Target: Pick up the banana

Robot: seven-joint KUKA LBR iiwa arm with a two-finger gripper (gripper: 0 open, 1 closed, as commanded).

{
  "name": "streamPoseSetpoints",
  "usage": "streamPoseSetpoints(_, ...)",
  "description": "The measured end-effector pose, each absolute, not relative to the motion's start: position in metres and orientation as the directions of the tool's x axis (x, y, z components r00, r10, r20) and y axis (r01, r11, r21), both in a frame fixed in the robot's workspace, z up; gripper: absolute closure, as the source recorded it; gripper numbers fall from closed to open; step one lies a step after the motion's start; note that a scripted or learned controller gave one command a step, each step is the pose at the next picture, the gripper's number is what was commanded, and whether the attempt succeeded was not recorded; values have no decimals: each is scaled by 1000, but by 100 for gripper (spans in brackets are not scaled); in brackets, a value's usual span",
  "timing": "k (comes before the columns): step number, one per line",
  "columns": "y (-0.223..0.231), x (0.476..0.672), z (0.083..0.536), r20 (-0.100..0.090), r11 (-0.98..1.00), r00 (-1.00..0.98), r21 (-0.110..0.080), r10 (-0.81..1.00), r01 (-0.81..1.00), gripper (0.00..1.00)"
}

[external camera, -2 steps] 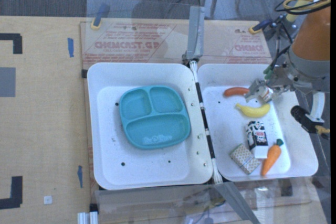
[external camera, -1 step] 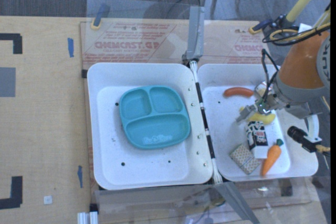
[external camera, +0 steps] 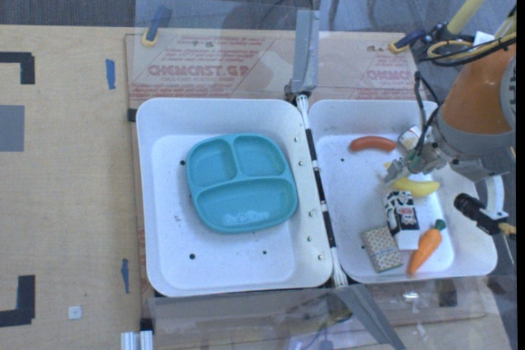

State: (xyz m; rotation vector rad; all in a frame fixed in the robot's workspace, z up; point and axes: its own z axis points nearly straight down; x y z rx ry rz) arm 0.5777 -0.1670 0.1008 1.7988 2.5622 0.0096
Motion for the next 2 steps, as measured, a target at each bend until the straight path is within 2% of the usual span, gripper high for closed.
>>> streamPoseSetpoints(1,-206,669,85,7,493,-493,2,870,870,100)
streamPoseSetpoints(2,-113,669,213,-4,469,-469,5,883,883,100)
